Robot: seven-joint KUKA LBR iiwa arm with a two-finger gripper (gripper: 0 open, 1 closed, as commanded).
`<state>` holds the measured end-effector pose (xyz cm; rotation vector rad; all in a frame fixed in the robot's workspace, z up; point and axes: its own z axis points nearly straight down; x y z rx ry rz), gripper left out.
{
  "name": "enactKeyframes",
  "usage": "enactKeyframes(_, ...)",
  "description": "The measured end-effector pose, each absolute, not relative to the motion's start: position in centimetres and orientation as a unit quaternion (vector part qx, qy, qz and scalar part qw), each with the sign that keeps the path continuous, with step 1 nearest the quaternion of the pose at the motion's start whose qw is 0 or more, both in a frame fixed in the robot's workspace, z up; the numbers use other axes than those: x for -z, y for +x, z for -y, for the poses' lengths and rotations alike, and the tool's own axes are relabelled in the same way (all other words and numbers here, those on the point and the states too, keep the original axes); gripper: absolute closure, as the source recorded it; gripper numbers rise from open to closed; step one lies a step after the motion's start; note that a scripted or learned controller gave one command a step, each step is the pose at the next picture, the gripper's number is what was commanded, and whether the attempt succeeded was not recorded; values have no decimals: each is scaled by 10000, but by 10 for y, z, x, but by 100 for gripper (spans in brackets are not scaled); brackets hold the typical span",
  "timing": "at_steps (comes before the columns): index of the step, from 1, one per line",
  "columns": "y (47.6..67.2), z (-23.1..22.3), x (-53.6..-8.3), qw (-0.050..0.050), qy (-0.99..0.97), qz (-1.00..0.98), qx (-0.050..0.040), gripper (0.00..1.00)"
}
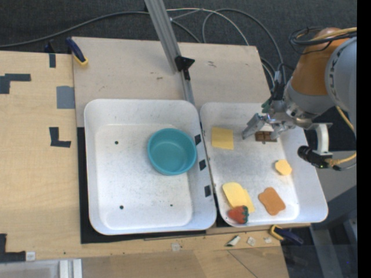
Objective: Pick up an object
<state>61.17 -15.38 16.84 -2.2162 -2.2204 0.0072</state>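
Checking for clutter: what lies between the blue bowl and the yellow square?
Only the bins' adjoining rims lie between the blue bowl and the yellow square, per the camera view.

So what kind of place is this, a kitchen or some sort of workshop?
Most likely a robotics lab test bench, not a kitchen. A grey and orange robot arm reaches over two white bins, the food pieces such as the strawberry look like toys, and cables trail behind the bench.

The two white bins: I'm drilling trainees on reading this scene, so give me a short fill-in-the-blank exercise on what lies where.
1. The round teal plastic bowl sits in the ____ white bin.
2. The red strawberry-shaped toy touches a ____ block.
3. The gripper hovers over the ____ white bin.

Missing words: left; yellow; right
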Motion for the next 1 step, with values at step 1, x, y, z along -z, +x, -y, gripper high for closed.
enactKeyframes(1,609,156,-104,30,-7066,7076,-28,0)
